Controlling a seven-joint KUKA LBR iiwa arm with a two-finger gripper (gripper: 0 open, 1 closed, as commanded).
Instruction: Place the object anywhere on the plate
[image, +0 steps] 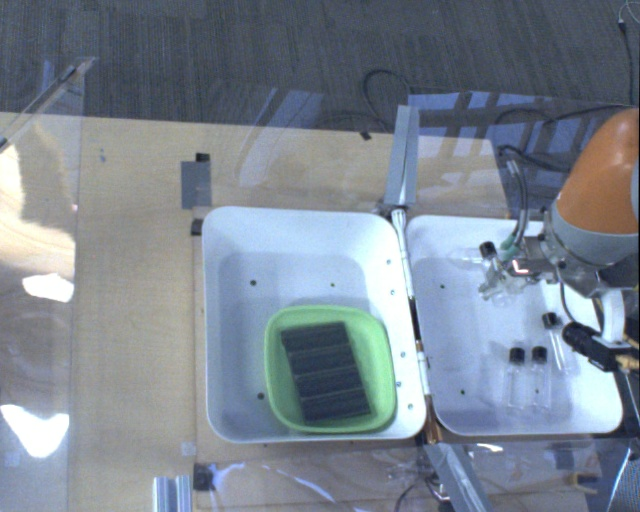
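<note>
One dark ridged object (323, 372) | lying on green plate (378, 345) | no legible writing

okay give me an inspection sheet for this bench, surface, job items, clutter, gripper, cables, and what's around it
Surface: light wooden bench bearing two shallow white bins side by side, left bin and right bin.
Job's things: green plate sits in the left bin, toward its near side; a dark ridged rectangular object lies flat on it.
Clutter: nothing seen loose in the right bin.
Gripper: gripper hangs over the right bin with two clear, dark-topped fingers pointing down; nothing seen between them.
Cables: dark cables loop behind the bins; more run along the arm.
Surroundings: grey post between the bins, small grey bracket on the bench, dark ribbed floor beyond.
</note>
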